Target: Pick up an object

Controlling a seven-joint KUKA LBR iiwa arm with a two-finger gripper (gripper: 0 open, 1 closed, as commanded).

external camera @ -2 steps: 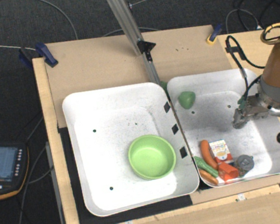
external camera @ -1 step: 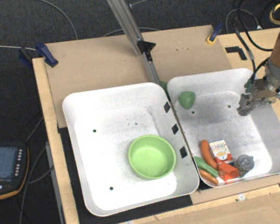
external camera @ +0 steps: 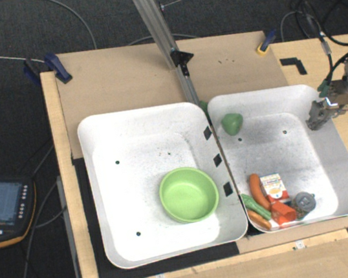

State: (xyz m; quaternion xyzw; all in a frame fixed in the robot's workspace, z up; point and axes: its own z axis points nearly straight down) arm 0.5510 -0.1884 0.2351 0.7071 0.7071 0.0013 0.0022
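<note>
My gripper (external camera: 319,116) hangs over the right rim of the right bin (external camera: 285,94), at its upper right. It is well away from the objects. A small green lump (external camera: 232,122) lies at that bin's upper left. A cluster sits in its front left corner: an orange carrot-like piece (external camera: 255,187), a small white and orange box (external camera: 273,186), a red piece (external camera: 282,212), a grey round object (external camera: 304,201) and a green pod (external camera: 256,202). A light green bowl (external camera: 188,193) stands upright in the left bin (external camera: 115,138).
A slanted metal pole (external camera: 160,29) runs down to the gap between the bins. Blue clamps (external camera: 58,67) hold the bench's back edge. Cables (external camera: 312,21) hang at the upper right. A handheld pendant (external camera: 1,205) lies off the bench at left.
</note>
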